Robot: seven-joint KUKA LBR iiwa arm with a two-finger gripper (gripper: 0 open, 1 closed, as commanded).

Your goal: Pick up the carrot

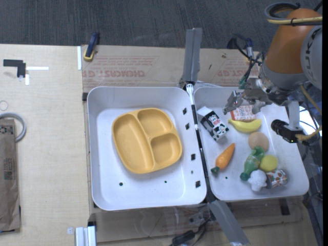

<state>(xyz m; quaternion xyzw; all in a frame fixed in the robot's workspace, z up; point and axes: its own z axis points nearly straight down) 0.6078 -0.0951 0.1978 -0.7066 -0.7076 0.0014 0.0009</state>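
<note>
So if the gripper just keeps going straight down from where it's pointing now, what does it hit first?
Probably the banana: the gripper hangs right above it in the right bin. The carrot lies lower-left of that line. Height is hard to judge from this slanted view.

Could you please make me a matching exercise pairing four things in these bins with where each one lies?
Things:
1. carrot
2. yellow divided plate
3. banana
4. gripper

Places:
A. in the left bin
B. just under the gripper, at the right bin's far side
C. above the right bin's far side
D. near the right bin's left wall, leafy end toward the camera

Pairs: 1-D, 2-A, 3-B, 4-C
</note>
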